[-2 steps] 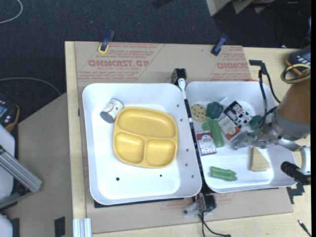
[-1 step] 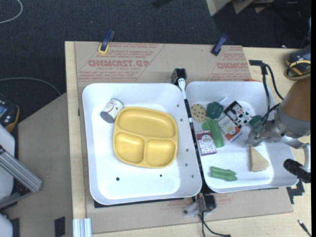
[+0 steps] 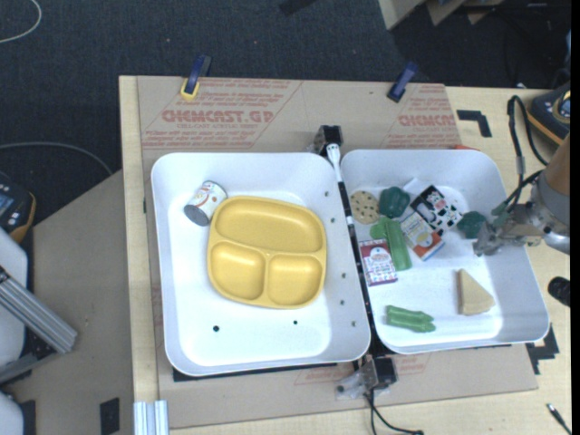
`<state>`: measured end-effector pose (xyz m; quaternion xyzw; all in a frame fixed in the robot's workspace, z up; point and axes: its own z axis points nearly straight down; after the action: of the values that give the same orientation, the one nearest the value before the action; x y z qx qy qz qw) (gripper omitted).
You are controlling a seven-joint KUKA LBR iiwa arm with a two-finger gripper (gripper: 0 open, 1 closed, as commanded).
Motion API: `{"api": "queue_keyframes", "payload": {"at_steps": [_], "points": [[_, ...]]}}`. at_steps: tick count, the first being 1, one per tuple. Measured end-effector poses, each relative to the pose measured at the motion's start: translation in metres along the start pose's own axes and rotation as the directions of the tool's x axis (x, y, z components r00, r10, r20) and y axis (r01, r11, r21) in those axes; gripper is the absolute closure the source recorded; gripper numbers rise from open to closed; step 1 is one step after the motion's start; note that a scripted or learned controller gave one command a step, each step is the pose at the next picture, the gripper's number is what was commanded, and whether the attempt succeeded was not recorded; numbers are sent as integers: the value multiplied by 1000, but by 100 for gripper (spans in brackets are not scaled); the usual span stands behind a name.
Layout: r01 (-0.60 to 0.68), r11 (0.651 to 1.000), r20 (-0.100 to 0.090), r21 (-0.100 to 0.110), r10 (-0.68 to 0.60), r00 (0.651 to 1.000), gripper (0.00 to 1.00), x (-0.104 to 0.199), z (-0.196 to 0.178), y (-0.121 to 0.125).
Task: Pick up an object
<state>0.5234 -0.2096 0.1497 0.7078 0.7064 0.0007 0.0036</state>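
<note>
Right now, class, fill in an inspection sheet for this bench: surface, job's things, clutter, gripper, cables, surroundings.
Surface: board with red print, held by two clamps, bearing the left bin and right bin.
Job's things: in the right bin, a cookie, green pieces, a wedge, a green pod, a red card, a black-and-white packet.
Clutter: in the left bin, a yellow tray and a small can on its side.
Gripper: gripper low at the right bin's right side; its state is unclear.
Cables: black cable at right; wire below.
Surroundings: dark carpet.
</note>
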Motion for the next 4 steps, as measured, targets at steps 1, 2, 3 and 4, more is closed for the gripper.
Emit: {"api": "queue_keyframes", "payload": {"at_steps": [1,2,3,4], "points": [[3,1000,0,-3,-3,1000,100,2,-64,5],[3,1000,-2,2,-3,1000,100,2,-76,6],[8,1000,-4,3,-8,1000,100,52,-65,29],[8,1000,-4,1,-8,1000,100,95,-76,49]]}}
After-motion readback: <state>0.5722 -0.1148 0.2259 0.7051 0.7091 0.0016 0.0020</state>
